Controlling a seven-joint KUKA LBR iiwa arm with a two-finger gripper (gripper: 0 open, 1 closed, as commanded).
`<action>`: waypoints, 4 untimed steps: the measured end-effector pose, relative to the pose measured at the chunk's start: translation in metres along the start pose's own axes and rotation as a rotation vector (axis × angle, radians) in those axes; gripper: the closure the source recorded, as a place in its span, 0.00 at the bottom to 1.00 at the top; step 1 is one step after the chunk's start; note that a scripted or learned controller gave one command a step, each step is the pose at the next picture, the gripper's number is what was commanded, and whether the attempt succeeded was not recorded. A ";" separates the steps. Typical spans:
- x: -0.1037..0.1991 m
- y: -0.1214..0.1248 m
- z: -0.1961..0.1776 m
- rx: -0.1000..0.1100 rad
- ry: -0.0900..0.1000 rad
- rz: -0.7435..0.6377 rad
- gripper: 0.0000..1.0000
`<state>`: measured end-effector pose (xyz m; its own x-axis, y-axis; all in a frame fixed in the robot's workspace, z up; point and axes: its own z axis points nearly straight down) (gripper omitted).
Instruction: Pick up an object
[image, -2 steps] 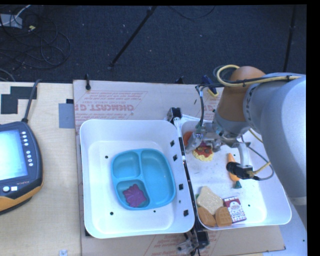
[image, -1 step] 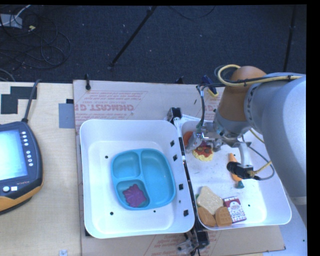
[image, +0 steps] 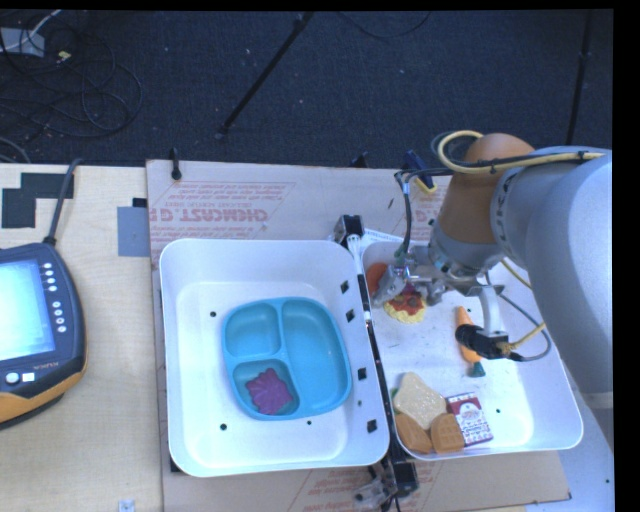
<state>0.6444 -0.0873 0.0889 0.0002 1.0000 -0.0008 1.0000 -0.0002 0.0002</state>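
My gripper (image: 412, 283) hangs low over the far left part of the right bin (image: 540, 425). Directly beneath it lies a small yellow and red toy food piece (image: 406, 307); whether they touch is not clear. An orange round piece (image: 377, 281) sits just left of the gripper by the bin wall. A toy carrot (image: 466, 341) lies to the gripper's right. At the front of the bin are a bread slice (image: 418, 398), two brown cookies (image: 446, 434) and a small red box (image: 470, 418).
The left bin (image: 190, 300) holds a blue divided tray (image: 300, 335) with a purple piece (image: 267, 390) in its front compartment. A clamp (image: 350, 232) sits where the bins meet. A teach pendant (image: 30, 325) lies at the far left. Cables hang around the wrist.
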 end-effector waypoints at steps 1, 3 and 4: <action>0.004 -0.001 0.001 0.003 0.001 -0.001 0.00; 0.006 -0.001 0.001 0.004 0.001 -0.002 0.00; 0.003 -0.001 0.001 0.003 0.001 0.001 0.00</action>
<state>0.6435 -0.0845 0.0877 0.0012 1.0000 0.0000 1.0000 -0.0012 -0.0027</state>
